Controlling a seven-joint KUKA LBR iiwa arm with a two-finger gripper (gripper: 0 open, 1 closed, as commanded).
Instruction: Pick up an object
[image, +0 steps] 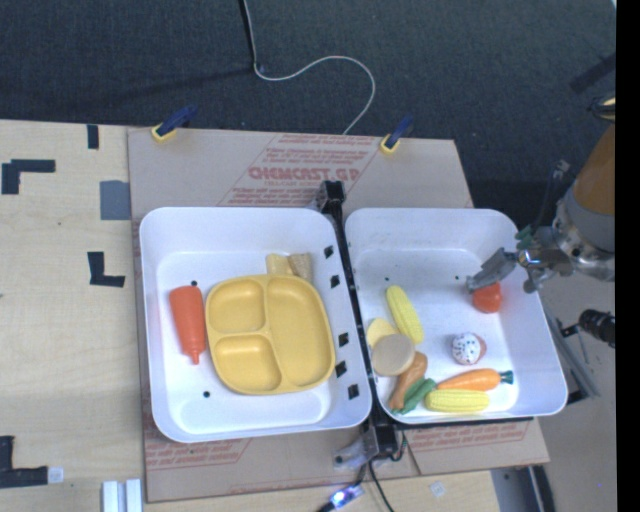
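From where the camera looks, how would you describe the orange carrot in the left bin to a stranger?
Find the left white bin with the yellow divided tray. The carrot lies lengthwise between the tray and the bin's left wall, the only orange thing there.

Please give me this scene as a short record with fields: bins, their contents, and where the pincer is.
left bin: yellow tray, orange carrot left of it, tan item behind it
right bin: corn, second corn, carrot, speckled ball, red item, tan disc
pincer: over right bin's far right side, just above red item
grasp: cannot tell
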